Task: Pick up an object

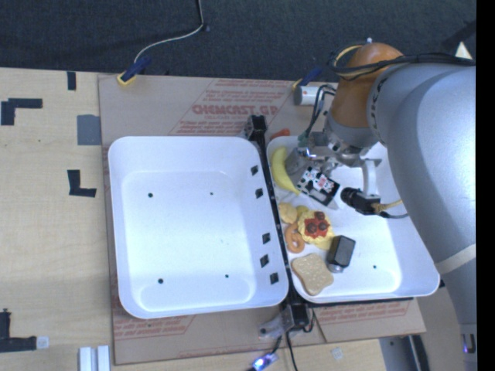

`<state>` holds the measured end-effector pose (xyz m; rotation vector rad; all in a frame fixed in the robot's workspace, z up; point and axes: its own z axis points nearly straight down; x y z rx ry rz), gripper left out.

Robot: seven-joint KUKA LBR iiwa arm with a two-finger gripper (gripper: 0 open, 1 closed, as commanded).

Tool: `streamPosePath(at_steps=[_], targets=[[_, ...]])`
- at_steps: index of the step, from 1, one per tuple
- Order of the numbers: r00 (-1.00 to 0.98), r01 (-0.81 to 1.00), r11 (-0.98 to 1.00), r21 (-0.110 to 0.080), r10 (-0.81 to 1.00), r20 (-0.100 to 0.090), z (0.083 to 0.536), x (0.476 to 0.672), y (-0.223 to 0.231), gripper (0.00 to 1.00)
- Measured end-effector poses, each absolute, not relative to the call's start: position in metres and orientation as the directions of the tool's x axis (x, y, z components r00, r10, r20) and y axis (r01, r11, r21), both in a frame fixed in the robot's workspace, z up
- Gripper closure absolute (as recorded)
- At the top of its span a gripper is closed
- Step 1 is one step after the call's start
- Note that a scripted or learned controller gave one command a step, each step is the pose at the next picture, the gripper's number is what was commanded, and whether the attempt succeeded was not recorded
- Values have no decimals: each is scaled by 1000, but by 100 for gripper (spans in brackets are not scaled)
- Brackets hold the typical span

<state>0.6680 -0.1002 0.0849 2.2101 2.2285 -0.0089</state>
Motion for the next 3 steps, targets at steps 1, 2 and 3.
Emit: streamPosePath(at_steps=[1, 2, 3], targets=[[0, 1000, 0, -3, 1000, -2, 85, 618, -112, 0], [-2, 1000, 2, 2, 1000, -1, 96, 621, -111, 100], [-11, 1000, 11, 10, 1000, 4, 190, 636, -17, 100]])
